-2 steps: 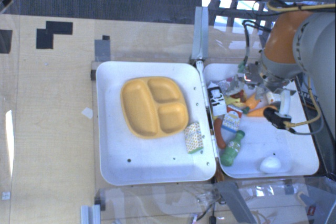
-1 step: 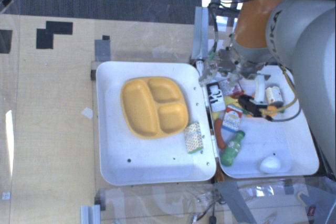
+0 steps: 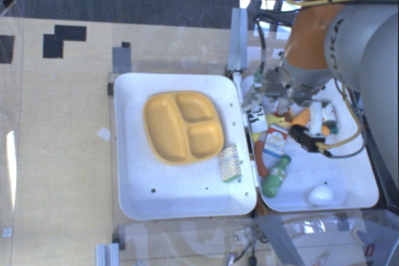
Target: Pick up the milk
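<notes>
- Yellow divided plate [image 3: 184, 126] sits in the left bin [image 3: 134, 184], taking up most of its upper middle, three compartments facing up.
- Just off the plate's lower right corner, still in that bin, there's a small patterned packet [image 3: 230, 163] lying near the wall between the bins.
- Over in the right bin [image 3: 358, 187], the milk [image 3: 273, 142] looks like the little blue and white carton lying flat near the left wall, with a red thing [image 3: 260, 161] along its left side.
- Right below it, a green bottle [image 3: 275, 175] lies tilted.
- A white rounded lump [image 3: 322, 195] sits near the bin's front right.
- The gripper [image 3: 274, 96] is down in the clutter above the carton, and honestly can't tell how it stands.
- Grey and orange arm [image 3: 349, 40] covers the top right.
</notes>
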Action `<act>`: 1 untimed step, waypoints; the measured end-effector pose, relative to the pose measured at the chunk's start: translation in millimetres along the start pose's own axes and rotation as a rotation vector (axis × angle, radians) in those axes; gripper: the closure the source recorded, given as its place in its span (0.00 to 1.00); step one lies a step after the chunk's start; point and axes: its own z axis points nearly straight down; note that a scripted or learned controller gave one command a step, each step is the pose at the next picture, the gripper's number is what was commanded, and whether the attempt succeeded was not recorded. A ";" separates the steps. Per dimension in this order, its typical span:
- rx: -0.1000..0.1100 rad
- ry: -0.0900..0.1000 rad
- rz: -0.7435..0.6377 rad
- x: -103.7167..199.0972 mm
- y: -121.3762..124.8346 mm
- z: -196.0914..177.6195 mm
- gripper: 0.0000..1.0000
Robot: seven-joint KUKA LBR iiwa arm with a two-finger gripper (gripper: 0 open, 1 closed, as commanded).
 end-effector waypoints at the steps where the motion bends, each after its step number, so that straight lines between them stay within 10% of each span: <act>1: 0.000 0.000 0.000 0.0 0.0 0.1 0.00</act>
